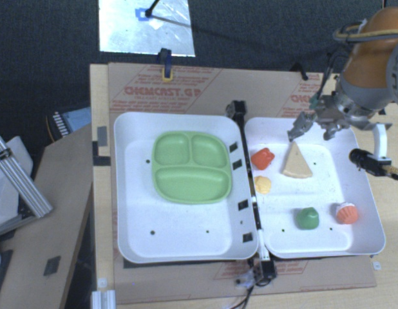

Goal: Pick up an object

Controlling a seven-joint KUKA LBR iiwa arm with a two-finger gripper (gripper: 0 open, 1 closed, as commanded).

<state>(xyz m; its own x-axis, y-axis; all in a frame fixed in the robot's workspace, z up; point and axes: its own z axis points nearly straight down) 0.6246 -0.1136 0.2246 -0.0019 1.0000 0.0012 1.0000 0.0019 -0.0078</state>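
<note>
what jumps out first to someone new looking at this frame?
The pale green divided plate fills the middle of the left bin. In the right bin, the end effector hangs open just above a tan wedge, with small red, yellow, green and orange pieces scattered around.

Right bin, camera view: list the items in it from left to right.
Red piece → yellow piece → tan wedge → green piece → orange-and-white piece. The red and yellow pieces sit almost level across, so their order is close.
</note>
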